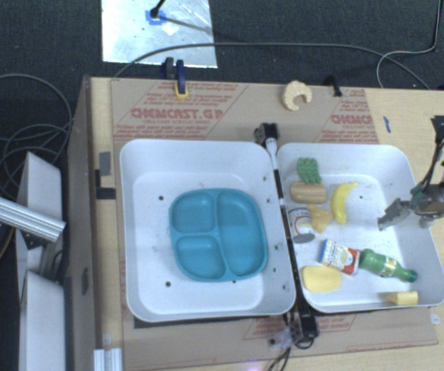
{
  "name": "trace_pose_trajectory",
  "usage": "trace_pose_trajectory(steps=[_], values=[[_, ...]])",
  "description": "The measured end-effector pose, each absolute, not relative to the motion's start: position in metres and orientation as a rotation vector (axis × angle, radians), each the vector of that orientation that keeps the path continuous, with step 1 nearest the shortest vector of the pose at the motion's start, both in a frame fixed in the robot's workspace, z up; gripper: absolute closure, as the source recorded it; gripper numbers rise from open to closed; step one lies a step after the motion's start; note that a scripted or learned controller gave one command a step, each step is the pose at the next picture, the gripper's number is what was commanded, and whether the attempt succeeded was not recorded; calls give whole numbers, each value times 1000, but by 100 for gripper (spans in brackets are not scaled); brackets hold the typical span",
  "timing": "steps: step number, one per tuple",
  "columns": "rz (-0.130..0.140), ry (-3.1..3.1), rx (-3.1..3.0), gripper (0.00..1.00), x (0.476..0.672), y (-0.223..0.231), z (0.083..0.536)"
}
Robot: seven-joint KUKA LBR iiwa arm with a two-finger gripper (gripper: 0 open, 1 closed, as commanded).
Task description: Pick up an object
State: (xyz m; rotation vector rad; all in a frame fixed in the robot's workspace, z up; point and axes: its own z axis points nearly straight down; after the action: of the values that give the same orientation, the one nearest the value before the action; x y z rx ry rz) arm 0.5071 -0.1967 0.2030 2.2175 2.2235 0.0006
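Hovering near bin rim (435,247) (right)

You can read one text here: "CHEMCAST GP", printed in red on the brown protective paper (206,107) that covers the surface behind the two bins. It stands once behind the left bin, near the blue clamp (179,78), with red diagonal stripes beside it. You see the same red print repeated behind the right bin at about (353,118), partly cut off by the bin's rim. The green bottle (373,262) in the right bin carries a red and white label, but its print is too small for you to read.
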Motion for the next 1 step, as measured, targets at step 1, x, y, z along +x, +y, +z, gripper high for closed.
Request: trace_pose_trajectory(steps=[1], values=[[3, 2224, 2215, 0, 575, -174, 85]])
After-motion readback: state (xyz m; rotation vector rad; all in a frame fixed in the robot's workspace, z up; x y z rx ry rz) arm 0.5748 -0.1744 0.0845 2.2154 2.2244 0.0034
